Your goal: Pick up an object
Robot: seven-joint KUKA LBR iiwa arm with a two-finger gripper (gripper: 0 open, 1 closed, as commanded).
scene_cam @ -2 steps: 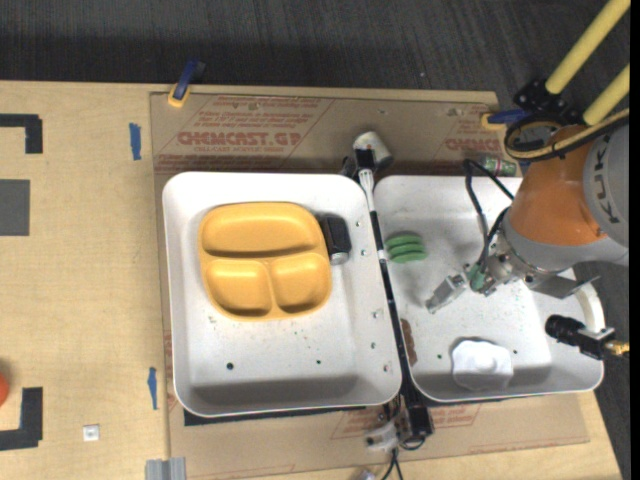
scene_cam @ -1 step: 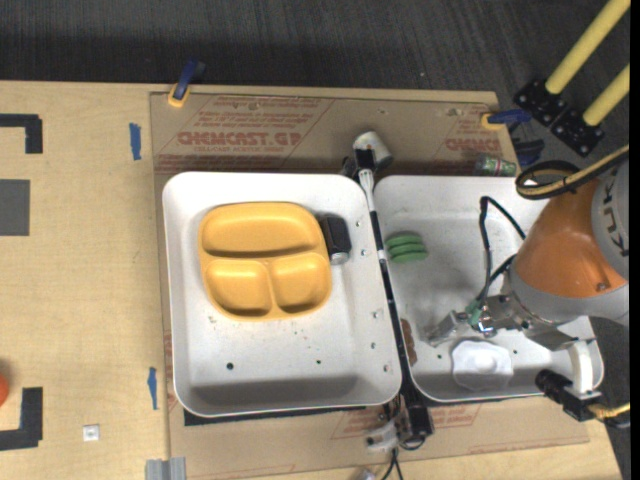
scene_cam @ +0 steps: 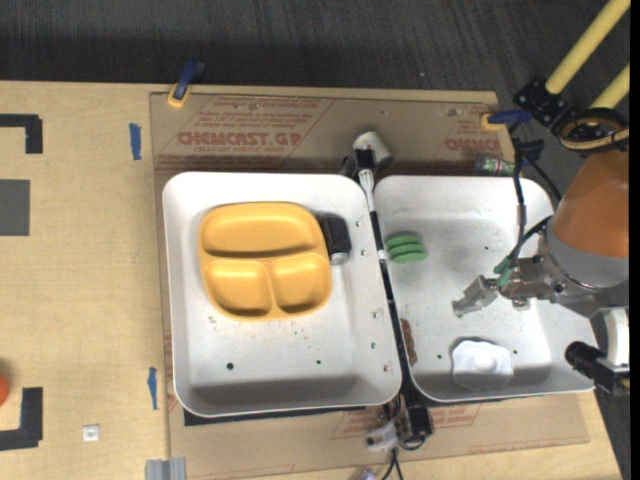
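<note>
Nothing picked up yet. Gripper (scene_cam: 470,299) low in the right bin (scene_cam: 440,203), fingers a little apart, holding nothing. Between green thing (scene_cam: 405,248) and white thing (scene_cam: 477,359). Grab still to do.

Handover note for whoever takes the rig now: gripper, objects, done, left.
Gripper: over the right bin, nothing visible between its fingers.
Right bin: green ribbed piece near the upper left, white lump near the front edge.
Left bin: yellow divided tray, small dark object touching the tray's right side.
Done: nothing picked up.
Left: grasp and lift one object; the white lump looks closest to the gripper.
</note>
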